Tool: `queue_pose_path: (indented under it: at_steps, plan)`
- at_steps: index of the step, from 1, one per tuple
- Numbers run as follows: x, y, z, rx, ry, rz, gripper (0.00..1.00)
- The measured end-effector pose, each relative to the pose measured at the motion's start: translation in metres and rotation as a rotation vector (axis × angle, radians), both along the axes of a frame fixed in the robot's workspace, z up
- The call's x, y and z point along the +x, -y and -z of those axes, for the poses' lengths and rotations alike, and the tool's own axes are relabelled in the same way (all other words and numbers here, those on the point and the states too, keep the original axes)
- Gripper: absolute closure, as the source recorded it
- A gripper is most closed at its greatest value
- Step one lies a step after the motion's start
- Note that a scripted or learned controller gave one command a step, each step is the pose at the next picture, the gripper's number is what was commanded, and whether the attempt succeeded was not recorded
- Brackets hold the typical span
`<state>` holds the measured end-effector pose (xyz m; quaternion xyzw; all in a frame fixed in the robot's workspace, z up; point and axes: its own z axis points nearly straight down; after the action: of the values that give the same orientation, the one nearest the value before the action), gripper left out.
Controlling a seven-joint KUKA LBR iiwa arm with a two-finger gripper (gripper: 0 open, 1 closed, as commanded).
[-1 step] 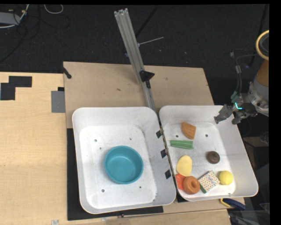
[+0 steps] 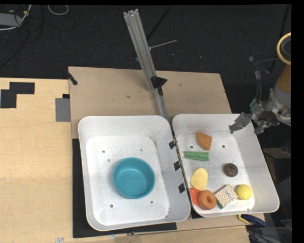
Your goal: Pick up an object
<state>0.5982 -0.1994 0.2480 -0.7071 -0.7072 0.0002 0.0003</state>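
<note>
Orange wedge [image 2: 204, 140] lies just above green stick [image 2: 196, 155].

Two shallow white bins sit side by side on the bench. Left bin [image 2: 95, 137] and right bin [image 2: 256, 166] meet at a central seam with three small black clips [image 2: 176, 165]. A slanted aluminium rail [image 2: 142, 50] runs from top centre down to the seam, with a black bracket [image 2: 158, 81] on it. Light wooden board [image 2: 33, 142] lies left, bearing black and grey patches [image 2: 61, 108]. Cables [image 2: 28, 14] cross the dark floor at the top.
</note>
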Motion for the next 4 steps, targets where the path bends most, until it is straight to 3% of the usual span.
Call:
queue_pose_path:
  at_steps: [3,4]
  plan:
    - [-0.010,-0.011,0.158,0.001,-0.004,0.000,0.00]
    - [-0.009,-0.010,0.145,0.000,0.000,0.000,1.00]
